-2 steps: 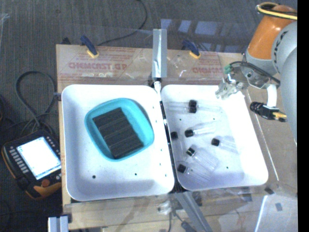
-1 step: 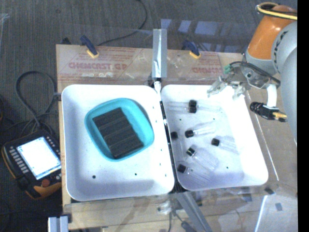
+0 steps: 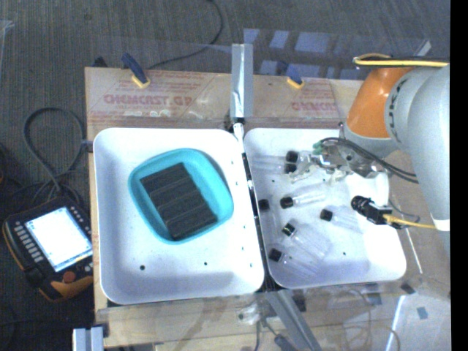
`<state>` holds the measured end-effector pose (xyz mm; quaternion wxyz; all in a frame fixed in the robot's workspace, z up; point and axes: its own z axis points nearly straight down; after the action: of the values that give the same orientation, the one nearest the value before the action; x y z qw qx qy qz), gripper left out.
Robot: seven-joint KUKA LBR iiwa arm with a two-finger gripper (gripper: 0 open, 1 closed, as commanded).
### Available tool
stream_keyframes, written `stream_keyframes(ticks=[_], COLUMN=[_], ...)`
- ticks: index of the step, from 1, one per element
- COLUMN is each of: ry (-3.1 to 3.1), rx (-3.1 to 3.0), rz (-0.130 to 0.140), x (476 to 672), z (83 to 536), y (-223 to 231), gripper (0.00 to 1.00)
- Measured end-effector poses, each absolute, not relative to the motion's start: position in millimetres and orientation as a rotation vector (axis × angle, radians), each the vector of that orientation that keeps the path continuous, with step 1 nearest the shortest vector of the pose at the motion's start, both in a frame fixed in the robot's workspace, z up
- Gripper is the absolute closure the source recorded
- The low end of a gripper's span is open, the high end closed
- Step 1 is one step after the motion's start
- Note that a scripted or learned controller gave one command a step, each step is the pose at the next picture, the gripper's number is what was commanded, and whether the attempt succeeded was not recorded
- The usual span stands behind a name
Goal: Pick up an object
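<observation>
Camera view from above has me looking down on two shallow white bins sitting side by side on a wooden bench. Over the right bin hangs the grey arm with its orange band, reaching in from the right. Its gripper sits low at the far part of that bin, a tangle of metal and cable, and whether anything is caught in it I cannot tell.

Scattered over the floor of the right bin are several clear vials with black caps, lying on their sides and hard to trace against the white. One black cap lies just beside the gripper, another close to the bin's left wall, and one more toward the near left corner. A further cap rests near the middle.

The left bin bears a teal dish tilted on the diagonal, and a black ribbed block lies inside it.

Off the bench to the left, a handheld pendant with a lit screen rests on the dark carpet, its black cable looping behind it. Two blue clamps grip the bench's far edge.
</observation>
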<state>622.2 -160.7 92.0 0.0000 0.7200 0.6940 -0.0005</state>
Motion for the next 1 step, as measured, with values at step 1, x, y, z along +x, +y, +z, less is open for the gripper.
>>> stream_keyframes(ticks=[1], ry=[2.182], rx=[2.262], rz=[0.002], x=[622.7], z=[101.1], y=[-159.3], gripper=[1.00])
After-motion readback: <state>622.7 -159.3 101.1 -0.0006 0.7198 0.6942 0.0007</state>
